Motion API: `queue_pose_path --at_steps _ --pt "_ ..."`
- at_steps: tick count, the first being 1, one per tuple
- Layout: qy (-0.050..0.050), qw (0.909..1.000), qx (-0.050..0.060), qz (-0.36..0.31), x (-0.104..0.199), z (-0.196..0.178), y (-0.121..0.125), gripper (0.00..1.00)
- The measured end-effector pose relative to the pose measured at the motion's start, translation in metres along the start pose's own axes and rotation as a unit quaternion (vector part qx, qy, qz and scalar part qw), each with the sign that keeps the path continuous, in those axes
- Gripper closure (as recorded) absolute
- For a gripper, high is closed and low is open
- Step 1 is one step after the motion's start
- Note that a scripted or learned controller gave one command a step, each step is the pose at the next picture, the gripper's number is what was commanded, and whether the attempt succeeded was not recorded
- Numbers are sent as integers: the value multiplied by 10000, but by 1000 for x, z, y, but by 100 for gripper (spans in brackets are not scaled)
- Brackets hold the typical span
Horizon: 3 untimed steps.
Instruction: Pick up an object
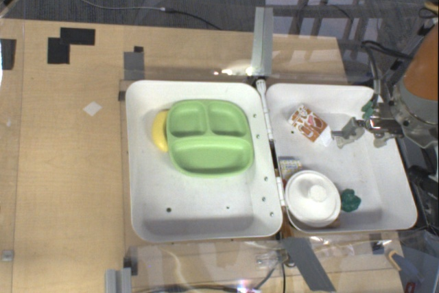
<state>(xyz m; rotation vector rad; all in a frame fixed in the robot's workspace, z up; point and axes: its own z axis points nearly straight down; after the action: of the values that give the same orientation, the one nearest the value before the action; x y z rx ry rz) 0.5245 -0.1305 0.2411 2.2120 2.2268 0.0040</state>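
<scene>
Snack packet (pixel 308 123) just left of fingers (pixel 347 133)

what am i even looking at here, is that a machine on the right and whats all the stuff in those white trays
Yes, that is a robot arm coming in from the right side of the picture. The grey metal piece at its tip is its gripper, a two-finger claw for picking things up. The single camera sits above the bench and looks down at a slant.

On the wooden bench sit two shallow white bins side by side. The left bin holds a green divided plate with a yellow object tucked partly under its left edge. The right bin holds a small printed packet, a white round lidded container, a small green object beside it, and another small item near the bin's left wall, too small to identify.

The gripper hangs over the right bin, just right of the packet. Nothing can be seen between its fingers.
</scene>
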Motion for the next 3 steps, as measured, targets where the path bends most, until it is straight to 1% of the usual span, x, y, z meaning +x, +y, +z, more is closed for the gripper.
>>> queue_pose_path --at_steps 1,2,3 --pt "-2 9939 5 1104 -11 71 98 0" --pt "1 9985 -133 529 20 130 116 0" --pt "-34 9990 -182 401 26 134 122 0"
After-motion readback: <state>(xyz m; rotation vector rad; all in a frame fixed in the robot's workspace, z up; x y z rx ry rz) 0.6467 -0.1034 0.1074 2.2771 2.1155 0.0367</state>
